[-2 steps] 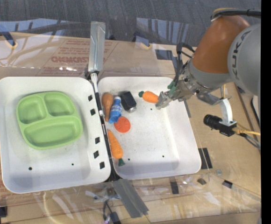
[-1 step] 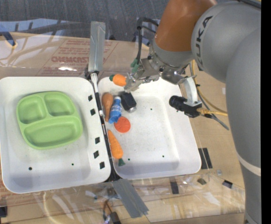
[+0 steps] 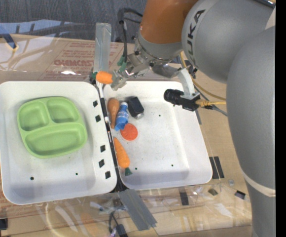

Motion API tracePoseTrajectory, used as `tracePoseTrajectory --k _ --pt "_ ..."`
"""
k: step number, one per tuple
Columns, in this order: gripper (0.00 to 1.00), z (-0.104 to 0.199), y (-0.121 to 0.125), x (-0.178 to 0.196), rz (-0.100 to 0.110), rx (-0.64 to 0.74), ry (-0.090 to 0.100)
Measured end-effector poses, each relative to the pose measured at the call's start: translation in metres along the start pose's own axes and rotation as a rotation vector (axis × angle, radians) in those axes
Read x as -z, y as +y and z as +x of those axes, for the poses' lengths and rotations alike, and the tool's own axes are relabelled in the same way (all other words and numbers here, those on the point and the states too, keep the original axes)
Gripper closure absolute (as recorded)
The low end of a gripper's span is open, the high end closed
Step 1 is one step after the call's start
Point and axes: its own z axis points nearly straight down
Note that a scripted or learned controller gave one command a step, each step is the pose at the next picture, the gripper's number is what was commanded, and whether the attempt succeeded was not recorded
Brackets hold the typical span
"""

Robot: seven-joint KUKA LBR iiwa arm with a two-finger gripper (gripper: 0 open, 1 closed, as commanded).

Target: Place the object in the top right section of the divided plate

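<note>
Grey KUKA arm with orange band fills the foreground; its gripper point(image 3: 114, 79) sits at the bins' far divider, pinching a small orange plastic piece point(image 3: 103, 77). Light, stiff, slick, so grip mid-body. Long axis roughly left-right. Green divided plate point(image 3: 52, 125) in left bin.

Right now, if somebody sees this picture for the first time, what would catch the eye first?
The big grey arm with its orange band fills the upper right, its end effector at the far edge where the two white bins meet. Next comes the green divided plate in the left bin. Then the small cluster along the right bin's left side: two carrots, a blue bottle and a red disc.
</note>
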Motion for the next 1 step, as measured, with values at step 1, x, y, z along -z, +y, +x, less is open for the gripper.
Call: tracePoseTrajectory --k 1 --pt "1.00 0.0333 0.0225 -0.0743 0.004 0.300 0.003"
